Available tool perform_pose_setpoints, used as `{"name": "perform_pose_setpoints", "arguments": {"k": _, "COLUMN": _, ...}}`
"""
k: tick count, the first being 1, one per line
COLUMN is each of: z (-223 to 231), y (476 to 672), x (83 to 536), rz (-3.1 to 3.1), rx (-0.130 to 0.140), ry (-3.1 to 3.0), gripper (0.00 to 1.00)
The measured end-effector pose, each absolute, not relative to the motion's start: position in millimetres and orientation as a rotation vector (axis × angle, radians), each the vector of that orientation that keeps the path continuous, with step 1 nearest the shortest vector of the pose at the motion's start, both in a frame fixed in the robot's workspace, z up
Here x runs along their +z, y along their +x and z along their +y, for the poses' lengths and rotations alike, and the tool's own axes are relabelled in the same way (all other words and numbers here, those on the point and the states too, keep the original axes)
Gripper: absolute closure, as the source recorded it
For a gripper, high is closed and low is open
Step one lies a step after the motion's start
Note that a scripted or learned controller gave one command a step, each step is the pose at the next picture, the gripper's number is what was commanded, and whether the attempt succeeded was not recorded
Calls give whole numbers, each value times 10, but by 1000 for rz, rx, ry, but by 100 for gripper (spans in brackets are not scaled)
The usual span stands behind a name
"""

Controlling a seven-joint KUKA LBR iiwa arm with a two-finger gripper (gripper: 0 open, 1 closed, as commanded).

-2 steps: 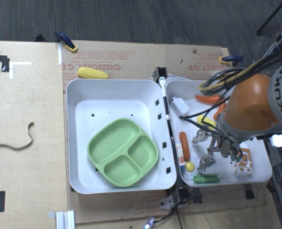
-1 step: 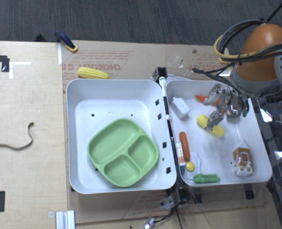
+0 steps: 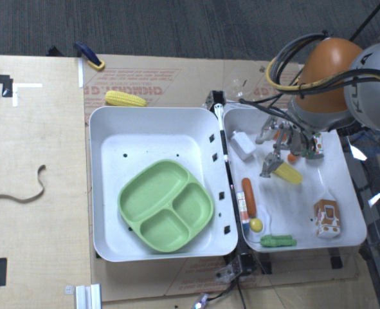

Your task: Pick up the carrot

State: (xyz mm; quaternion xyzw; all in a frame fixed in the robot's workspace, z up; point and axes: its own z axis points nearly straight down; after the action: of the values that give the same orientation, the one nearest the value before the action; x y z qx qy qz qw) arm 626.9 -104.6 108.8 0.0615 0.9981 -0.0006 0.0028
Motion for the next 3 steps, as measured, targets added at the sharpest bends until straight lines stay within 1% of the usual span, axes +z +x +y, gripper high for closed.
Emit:
{"name": "perform_pose_setpoints", "arguments": {"k": 1, "z": -981, "y": 5598, "x": 923, "rz": 3135, "rx": -2, "ry": 135, "gripper": 0}}
{"name": "perform_pose_setpoints", "arguments": {"k": 2, "z": -1011, "y": 4815, "x": 989, "rz": 3121, "rx": -4, "ry": -223, "gripper": 0}}
{"name": "perform_pose_setpoints", "arguments": {"k": 3, "z": -1600, "y": 5581, "x": 934, "rz": 3080, "rx": -2, "ry": -579, "gripper": 0}}
